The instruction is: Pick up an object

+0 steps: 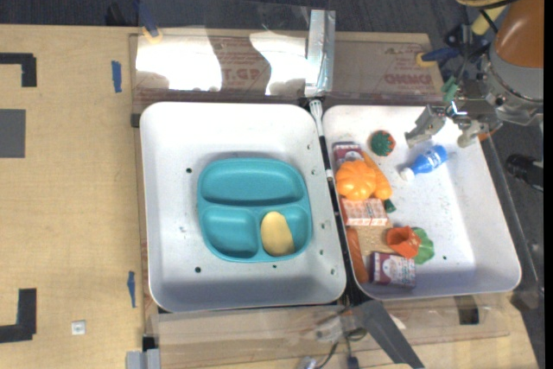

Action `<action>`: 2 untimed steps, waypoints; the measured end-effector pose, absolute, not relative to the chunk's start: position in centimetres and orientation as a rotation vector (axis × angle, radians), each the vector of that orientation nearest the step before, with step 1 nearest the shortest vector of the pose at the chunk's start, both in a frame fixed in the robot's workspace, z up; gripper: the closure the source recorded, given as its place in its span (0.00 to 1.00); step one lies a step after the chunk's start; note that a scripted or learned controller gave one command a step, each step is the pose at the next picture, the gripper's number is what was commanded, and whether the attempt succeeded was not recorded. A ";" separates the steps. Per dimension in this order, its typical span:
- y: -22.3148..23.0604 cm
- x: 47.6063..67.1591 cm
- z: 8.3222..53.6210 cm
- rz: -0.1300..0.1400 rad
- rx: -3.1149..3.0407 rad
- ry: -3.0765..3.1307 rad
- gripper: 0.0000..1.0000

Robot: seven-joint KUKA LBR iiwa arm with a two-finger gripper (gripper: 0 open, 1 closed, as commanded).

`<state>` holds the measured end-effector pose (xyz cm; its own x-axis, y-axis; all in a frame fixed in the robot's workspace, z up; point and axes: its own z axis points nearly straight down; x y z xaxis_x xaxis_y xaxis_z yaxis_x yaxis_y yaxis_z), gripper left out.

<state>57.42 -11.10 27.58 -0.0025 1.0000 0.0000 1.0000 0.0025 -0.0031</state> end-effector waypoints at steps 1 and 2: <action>-12.0 59.4 13.2 0.012 -2.175 -2.251 0.00; -9.8 57.4 8.7 -0.005 -2.276 -2.175 0.00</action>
<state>57.36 -9.85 8.67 0.0456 0.9990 -0.0025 0.9989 -0.0455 0.0072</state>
